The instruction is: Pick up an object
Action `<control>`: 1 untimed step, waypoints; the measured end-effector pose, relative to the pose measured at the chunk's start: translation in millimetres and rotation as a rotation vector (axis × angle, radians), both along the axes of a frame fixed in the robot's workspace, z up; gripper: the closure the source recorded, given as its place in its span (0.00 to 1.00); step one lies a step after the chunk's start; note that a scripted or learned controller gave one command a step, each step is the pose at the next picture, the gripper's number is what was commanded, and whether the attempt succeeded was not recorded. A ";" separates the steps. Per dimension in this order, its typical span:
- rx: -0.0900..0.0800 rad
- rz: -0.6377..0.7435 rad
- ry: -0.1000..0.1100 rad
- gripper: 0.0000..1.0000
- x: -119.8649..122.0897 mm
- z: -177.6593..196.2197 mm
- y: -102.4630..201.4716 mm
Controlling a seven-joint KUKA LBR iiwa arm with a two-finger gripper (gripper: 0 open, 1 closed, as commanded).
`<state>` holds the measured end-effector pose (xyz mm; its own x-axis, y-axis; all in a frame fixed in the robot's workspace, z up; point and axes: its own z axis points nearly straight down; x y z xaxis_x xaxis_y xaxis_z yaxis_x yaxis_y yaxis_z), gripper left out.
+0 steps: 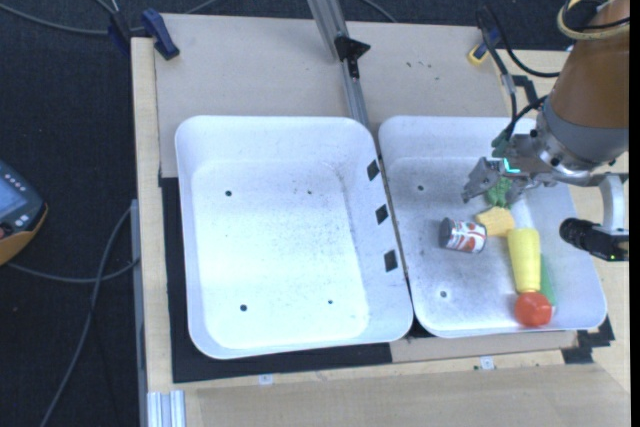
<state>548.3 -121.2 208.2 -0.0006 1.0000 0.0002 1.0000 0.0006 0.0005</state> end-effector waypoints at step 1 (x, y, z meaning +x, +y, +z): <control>0.000 0.000 0.000 0.00 0.0 0.0 0.0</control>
